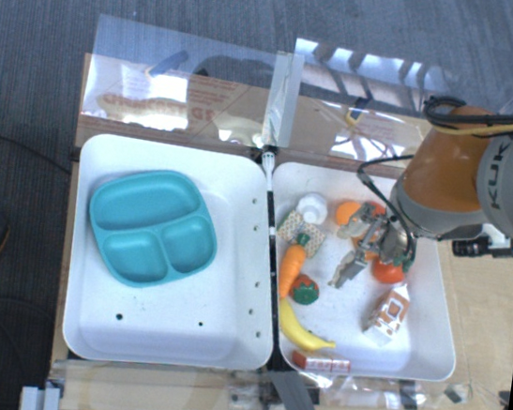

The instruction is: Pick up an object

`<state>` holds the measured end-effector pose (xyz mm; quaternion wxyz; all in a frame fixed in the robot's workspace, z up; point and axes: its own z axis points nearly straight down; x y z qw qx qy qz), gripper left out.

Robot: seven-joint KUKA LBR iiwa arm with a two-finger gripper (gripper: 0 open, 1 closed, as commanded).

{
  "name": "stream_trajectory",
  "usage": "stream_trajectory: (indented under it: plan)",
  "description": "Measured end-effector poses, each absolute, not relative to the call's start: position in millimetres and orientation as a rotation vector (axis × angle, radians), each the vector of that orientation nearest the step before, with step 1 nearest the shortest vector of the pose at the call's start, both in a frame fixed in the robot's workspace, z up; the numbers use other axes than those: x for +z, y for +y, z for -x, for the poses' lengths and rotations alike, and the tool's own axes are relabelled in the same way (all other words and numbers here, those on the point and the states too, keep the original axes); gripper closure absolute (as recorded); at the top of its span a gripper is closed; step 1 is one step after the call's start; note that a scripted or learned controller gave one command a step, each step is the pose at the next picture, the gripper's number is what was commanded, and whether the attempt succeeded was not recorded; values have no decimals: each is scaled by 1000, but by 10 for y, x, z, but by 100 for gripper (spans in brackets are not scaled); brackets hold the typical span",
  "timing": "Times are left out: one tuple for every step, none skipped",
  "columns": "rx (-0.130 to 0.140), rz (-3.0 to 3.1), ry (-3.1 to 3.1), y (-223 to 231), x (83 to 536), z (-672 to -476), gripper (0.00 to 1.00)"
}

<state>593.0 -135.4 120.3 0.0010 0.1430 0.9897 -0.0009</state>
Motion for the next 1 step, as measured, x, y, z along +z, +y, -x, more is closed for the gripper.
stream_trajectory:
  plan:
    - [0, -600, 3073, -935, 900, -6177, 0]
